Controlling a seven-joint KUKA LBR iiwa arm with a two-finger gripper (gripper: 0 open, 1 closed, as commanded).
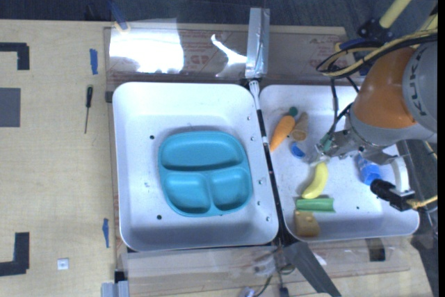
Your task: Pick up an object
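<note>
Gripper point(332, 147) angled low over right bin point(389, 219) — just above banana point(316, 181).

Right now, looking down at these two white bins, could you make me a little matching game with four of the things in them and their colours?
Things:
1. divided tray
2. carrot
3. banana
4. bar beside the banana's lower end

Colours:
A. green
B. yellow
C. light blue
D. orange

Pairs: 1-C, 2-D, 3-B, 4-A
</note>
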